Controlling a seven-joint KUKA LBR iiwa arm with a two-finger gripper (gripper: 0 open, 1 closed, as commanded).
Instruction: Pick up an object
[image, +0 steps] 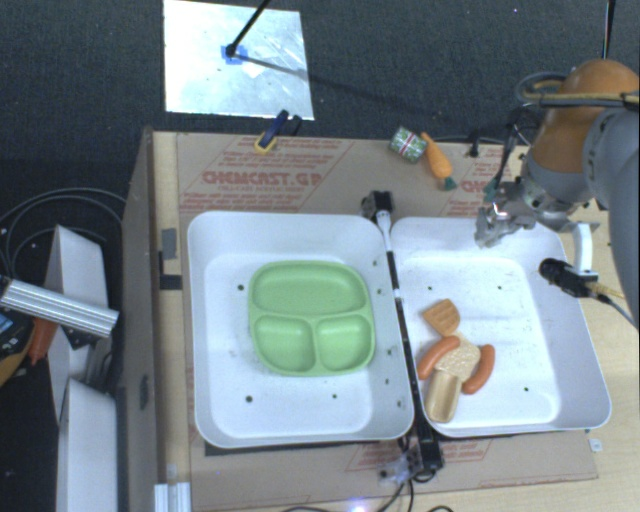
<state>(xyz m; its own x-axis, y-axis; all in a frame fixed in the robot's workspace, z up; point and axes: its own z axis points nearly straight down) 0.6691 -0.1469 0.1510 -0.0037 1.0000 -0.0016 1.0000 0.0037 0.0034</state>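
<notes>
gripper (492, 228) high over right bin (560, 400) edge, can't tell open or closed. toy food (455, 360) bunched together, grab may slip.

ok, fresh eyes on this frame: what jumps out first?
The pale green divided tray in the middle of the left bin stands out most. Next, the cluster of toy food in the right bin: two sausages, a tan wedge and a pale bun-like piece, packed near the divider. The gripper hangs over that bin's far edge, well away from them.
</notes>
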